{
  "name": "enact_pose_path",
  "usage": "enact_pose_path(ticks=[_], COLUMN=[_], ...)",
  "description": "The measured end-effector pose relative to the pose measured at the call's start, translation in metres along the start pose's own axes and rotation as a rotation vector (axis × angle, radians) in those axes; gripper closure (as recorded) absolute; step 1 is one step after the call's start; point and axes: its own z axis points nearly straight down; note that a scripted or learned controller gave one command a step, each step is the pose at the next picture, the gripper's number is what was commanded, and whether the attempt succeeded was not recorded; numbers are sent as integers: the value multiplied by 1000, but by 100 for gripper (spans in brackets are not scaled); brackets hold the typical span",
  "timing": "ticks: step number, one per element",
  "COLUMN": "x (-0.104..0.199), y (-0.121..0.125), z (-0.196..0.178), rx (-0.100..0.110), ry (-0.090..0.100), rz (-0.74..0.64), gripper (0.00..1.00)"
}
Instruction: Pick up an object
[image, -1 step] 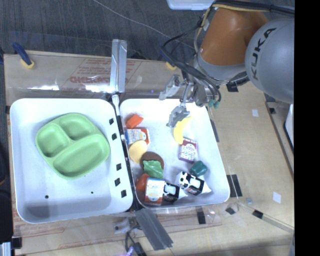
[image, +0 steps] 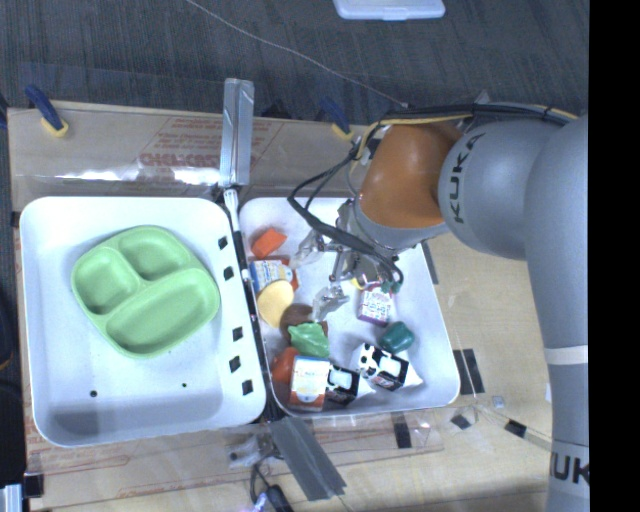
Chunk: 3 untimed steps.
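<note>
My gripper (image: 352, 290) hangs over the middle of the right bin (image: 440, 345), below the orange wrist band. It is open, with bare bin floor showing between its fingers. A small pink-and-white box (image: 376, 306) lies just under the right fingertip. A dark green piece (image: 397, 335) and a black-and-white item (image: 383, 368) lie nearer the front. Along the bin's left side sit an orange piece (image: 268, 242), a small carton (image: 270, 273), a yellow round thing (image: 276, 300), a brown one (image: 297, 318) and a green one (image: 310, 338).
The left bin (image: 60, 400) holds a green divided plate (image: 145, 288). A red piece (image: 284, 365) and a white-orange carton (image: 310, 383) crowd the right bin's front left corner. The grey arm (image: 540, 200) fills the right side, with cables looping over the bin's back edge.
</note>
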Motion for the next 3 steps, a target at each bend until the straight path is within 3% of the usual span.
enact_pose_path(ticks=[1, 2, 3], x=[-2, -34, -57], y=[2, -11, 36], z=[-10, -98, -148], rx=[1, 2, -1], ry=[-4, -3, 2], rz=[-6, 59, 148], gripper=[100, 100, 100])
